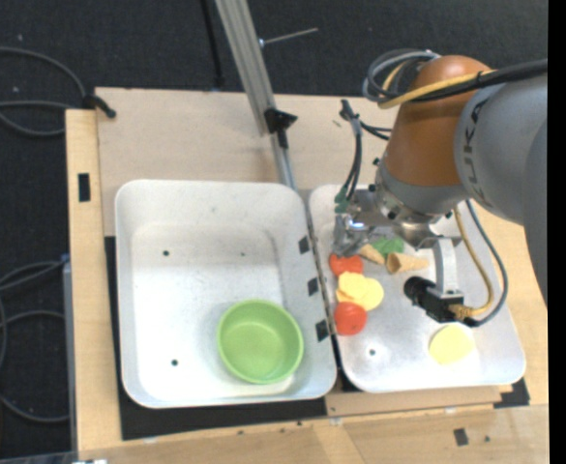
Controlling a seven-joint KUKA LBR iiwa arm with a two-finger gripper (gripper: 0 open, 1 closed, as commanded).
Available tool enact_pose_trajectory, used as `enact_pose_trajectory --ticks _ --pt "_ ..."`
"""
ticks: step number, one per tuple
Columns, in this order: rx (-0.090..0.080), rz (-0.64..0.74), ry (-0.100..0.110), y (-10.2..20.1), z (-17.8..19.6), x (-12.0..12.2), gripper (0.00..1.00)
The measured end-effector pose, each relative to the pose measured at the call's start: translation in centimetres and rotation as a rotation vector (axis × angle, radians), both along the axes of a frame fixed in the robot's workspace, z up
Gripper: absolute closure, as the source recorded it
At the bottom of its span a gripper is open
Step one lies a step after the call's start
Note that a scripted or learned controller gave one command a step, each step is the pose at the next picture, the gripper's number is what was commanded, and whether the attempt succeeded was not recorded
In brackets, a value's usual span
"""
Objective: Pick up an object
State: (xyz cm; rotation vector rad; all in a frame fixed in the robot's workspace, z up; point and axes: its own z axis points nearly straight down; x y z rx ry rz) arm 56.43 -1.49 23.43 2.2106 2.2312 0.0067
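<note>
Hanging over: the right bin (500,356), my wrist low above its far left corner.
Left bin (152,249): holds a green bowl (259,341) (near front corner).
My gripper (360,235): opening, cannot tell.
Toys: red (349,318), yellow (361,291) and orange (345,263) pieces beside the left wall; pale yellow disc (450,344) apart.

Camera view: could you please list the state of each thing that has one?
Green bowl: upright, in the left bin.
Gripper: low over the right bin, above the pile of small items.
Pale yellow disc: lying flat, apart from the pile.
</note>
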Motion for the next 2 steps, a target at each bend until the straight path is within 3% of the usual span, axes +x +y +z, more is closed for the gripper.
enact_pose_trajectory --ticks 2 --pt "0.000 0.000 0.000 9.2 1.2 -0.5 1.00"
